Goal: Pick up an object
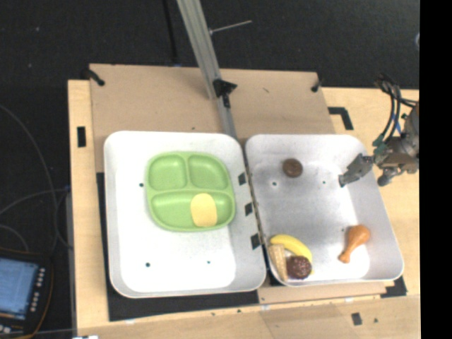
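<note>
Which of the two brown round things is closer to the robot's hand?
The lone brown ball near the bin's top; the hand is level with it. The other sits beside the banana.

Left bin (127, 260): divided plate (189, 191) in its rear half, an oval piece (204, 210) in the plate's near compartment. Right bin (321, 147): round cookie (292, 167) toward rear; banana (291, 246), waffle (277, 259) and doughnut (299, 267) clustered in near-left corner; drumstick (354, 241) near-right. Gripper (368, 169) above that bin's right rim.

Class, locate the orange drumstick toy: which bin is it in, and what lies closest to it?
The drumstick lies in the right bin, near its lower right corner, right of the banana and the dark round piece.
</note>
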`<state>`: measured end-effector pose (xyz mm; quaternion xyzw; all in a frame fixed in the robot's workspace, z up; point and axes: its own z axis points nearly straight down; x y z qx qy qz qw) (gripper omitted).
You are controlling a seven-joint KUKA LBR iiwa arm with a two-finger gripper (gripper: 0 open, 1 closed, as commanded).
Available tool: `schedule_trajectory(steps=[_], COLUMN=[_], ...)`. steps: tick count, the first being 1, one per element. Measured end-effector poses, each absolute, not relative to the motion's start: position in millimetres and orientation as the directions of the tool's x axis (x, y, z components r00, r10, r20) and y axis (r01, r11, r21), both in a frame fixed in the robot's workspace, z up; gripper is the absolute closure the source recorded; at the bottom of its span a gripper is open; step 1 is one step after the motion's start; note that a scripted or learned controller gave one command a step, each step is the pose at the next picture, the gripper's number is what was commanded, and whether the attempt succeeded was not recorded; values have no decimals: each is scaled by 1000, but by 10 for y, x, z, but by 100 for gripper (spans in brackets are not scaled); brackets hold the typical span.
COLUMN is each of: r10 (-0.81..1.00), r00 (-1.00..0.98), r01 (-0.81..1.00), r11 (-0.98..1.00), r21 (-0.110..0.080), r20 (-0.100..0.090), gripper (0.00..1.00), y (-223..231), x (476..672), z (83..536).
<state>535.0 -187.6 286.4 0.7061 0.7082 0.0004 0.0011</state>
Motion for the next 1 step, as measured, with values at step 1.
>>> schedule_trajectory(steps=[1], r10=[1000], r00=[-2], r01=[1000], r11=[2], r21=[2], r20=[-1], gripper=[0], y=[-1876], x=[5350], z=[2865])
